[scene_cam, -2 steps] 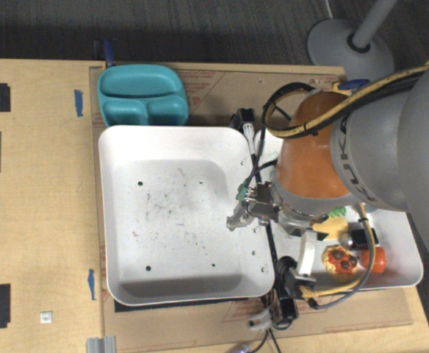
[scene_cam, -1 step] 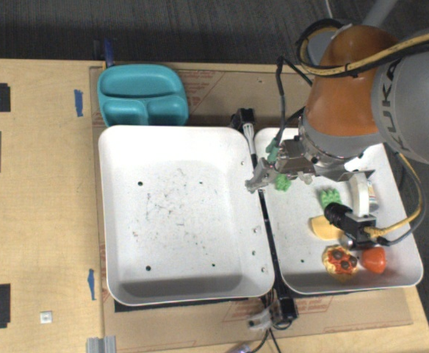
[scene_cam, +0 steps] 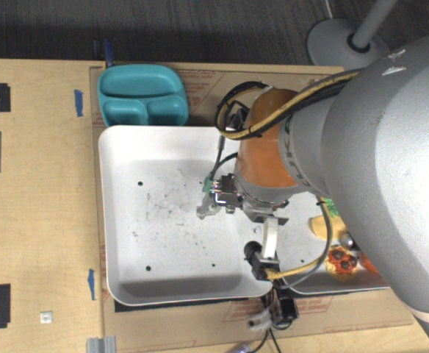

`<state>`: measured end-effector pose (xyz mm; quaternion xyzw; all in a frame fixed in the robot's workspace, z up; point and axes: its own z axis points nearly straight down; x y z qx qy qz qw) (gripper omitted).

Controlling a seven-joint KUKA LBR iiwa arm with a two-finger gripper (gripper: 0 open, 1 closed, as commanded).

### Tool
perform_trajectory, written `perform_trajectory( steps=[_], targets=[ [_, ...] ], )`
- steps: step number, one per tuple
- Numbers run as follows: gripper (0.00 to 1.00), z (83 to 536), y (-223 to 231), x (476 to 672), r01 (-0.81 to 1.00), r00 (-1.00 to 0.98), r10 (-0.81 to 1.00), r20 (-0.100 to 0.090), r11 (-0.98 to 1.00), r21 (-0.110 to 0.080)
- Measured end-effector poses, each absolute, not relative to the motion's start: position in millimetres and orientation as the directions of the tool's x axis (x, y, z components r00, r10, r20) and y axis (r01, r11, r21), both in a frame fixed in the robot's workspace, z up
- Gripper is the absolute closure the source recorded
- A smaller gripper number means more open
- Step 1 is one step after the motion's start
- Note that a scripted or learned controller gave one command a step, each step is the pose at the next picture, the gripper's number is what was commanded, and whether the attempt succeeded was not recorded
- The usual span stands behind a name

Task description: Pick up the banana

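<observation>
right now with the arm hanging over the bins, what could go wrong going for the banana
1. The arm covers most of the right bin, so the yellow piece that may be the banana is barely visible; aiming could be off.
2. An orange item lies close beside it and could be grabbed or knocked instead.
3. Loose cables hang near the bins' shared edge and might snag.

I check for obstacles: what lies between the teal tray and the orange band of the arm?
In the camera view, a loop of black and yellow cables lies between teal tray and orange band.
</observation>
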<state>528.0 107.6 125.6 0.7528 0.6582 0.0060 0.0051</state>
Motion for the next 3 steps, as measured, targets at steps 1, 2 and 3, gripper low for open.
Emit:
perform_trajectory(
  steps=[1,2,3],
  targets=[
    [0.00,218,68,479.3,0.970,0.243,0.970,0.000,-0.243,-0.001],
    [0.00,127,101,486.4,0.999,-0.044,0.999,0.000,0.044,0.017],
    [0.00,124,110,487.4,0.998,-0.053,0.998,-0.015,0.053,0.016]
  ],
)
